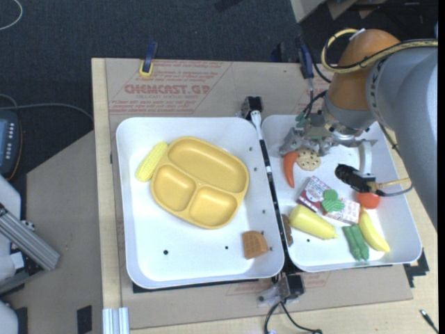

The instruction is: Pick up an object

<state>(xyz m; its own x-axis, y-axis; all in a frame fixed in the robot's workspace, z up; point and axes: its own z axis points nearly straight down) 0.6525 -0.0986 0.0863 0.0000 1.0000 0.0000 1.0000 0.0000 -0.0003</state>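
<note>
gripper (304, 145) is parked over the right bin's (403, 245) top-left corner, right above a carrot (289, 169) and cookie (306, 161), honestly can't tell its grip state

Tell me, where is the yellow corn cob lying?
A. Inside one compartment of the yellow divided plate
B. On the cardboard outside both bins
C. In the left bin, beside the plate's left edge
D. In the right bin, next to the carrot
C: the corn cob rests on the white floor of the left bin, against the left edge of the yellow divided plate, not in a compartment.
</note>
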